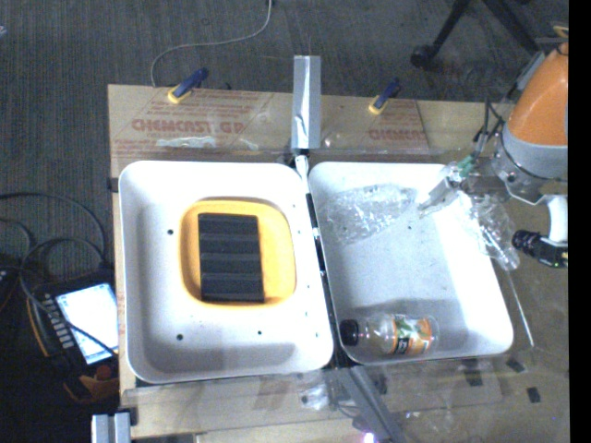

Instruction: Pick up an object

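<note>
Hovering at the frame's right edge, the gripper (450, 185) carries nothing evident; its state cannot be told. Bottle (392, 334) lies low in the right bin (462, 284), unlifted; picking remains.

Even overhead light; the 2 shallow white plastic bins (138, 247) glare bright, the dark carpet (92, 26) dim; soft, grainy focus.

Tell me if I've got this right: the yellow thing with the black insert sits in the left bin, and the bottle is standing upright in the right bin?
Not quite. The camera view shows the bottle lying on its side in the right bin, along its near wall. The yellow thing is indeed in the left bin.
</note>
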`<state>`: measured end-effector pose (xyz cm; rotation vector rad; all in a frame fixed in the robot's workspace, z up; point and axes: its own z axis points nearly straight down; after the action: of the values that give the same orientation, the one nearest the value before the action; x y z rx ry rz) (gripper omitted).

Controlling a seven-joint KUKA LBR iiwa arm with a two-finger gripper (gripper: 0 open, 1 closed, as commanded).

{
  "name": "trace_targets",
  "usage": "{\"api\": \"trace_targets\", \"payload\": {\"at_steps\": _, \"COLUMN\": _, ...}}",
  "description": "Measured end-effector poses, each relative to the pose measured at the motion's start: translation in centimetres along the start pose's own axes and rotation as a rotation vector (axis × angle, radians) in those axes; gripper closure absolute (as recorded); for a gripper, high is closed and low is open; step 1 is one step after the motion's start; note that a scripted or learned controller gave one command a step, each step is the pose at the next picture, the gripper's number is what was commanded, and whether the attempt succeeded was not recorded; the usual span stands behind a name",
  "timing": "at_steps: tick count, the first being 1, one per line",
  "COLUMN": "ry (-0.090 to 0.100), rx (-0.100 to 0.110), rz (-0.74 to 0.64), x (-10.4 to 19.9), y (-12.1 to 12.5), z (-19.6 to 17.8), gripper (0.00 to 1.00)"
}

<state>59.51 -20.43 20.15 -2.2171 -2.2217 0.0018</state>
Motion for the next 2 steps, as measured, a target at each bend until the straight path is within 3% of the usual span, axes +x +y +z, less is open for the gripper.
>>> {"api": "trace_targets", "payload": {"at_steps": 1, "ry": -0.002, "rx": -0.001, "rz": 0.032, "x": -1.6, "y": -9.6, "z": -3.1, "gripper": 0.00}}
{"api": "trace_targets", "payload": {"at_steps": 2, "ry": 0.000, "rx": -0.001, "rz": -0.096, "x": 1.9, "y": -11.1, "z": 4.1, "gripper": 0.00}}
